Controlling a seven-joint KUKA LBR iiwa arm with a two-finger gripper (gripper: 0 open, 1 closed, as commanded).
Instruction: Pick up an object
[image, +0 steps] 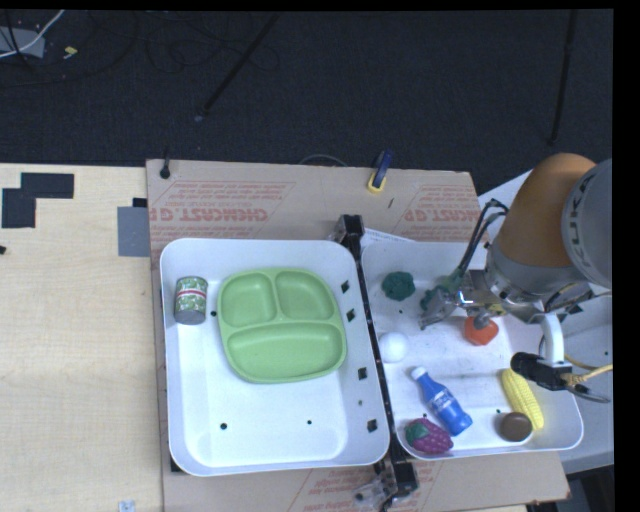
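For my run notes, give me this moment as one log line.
arm: over right white bin | hand: low beside dark green lumpy toy | holding: unclear | left white bin: green divided plate, small can

- Your arm (590, 235) is grey, with a smooth, rounded casing.
- You see a broad orange band (545, 210) wrapped above the wrist, domed and glossy.
- Below the band sits a grey metal wrist ring.
- Thin black cables loop from the band's left side down toward the pincer (445, 302).
- Your pincer is dark grey metal with slim parts; its details are too small to tell.
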